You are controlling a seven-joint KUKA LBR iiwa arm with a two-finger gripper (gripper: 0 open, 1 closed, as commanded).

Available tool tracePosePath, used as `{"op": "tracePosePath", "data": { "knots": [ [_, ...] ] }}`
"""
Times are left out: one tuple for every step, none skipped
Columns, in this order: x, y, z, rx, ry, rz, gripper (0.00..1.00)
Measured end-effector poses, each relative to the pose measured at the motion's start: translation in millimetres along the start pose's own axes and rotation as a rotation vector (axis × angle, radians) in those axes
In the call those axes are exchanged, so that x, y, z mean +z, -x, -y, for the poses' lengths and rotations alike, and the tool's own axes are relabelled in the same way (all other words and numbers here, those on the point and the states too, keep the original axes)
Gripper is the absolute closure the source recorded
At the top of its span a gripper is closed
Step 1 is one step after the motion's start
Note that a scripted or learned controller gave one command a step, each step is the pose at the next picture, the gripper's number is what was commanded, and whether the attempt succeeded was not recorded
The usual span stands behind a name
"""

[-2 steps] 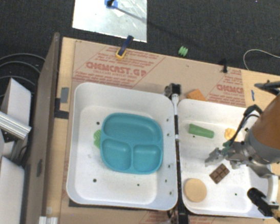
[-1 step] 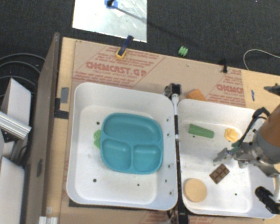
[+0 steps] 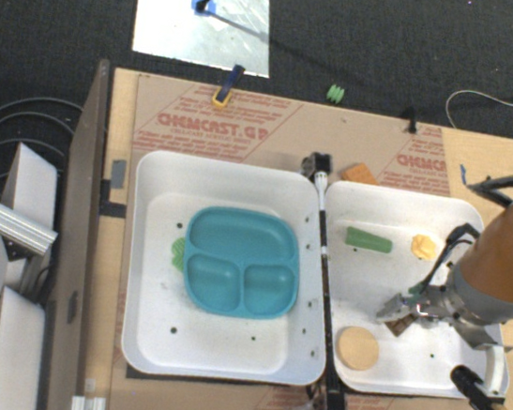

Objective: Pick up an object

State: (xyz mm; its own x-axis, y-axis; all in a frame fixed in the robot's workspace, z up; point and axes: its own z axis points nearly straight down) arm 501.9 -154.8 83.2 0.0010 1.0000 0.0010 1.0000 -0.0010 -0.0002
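Observation:
My gripper (image 3: 396,316) hangs low over the middle of the right bin (image 3: 481,222), at the end of the grey arm with its orange band (image 3: 507,254). A small dark brown thing (image 3: 397,327) lies right at the gripper's tip; whether it is held I cannot tell. A tan round disc (image 3: 358,347) lies just in front and to the left of the gripper. A green block (image 3: 368,241) and a small yellow piece (image 3: 424,247) lie at the back of this bin.
The left bin (image 3: 140,325) holds a teal divided plate (image 3: 241,262) with a bit of green (image 3: 178,253) showing at its left edge. A black divider bar (image 3: 322,256) runs between the bins. An orange piece (image 3: 360,174) rests on the cardboard behind them.

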Motion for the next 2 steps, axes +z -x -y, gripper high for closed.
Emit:
{"op": "tracePosePath", "data": {
  "knots": [
    [-13, 0, -3, -0.002, 0.005, 0.000, 1.00],
    [-107, -81, -17, -0.014, 0.012, -0.001, 1.00]
  ]
}}
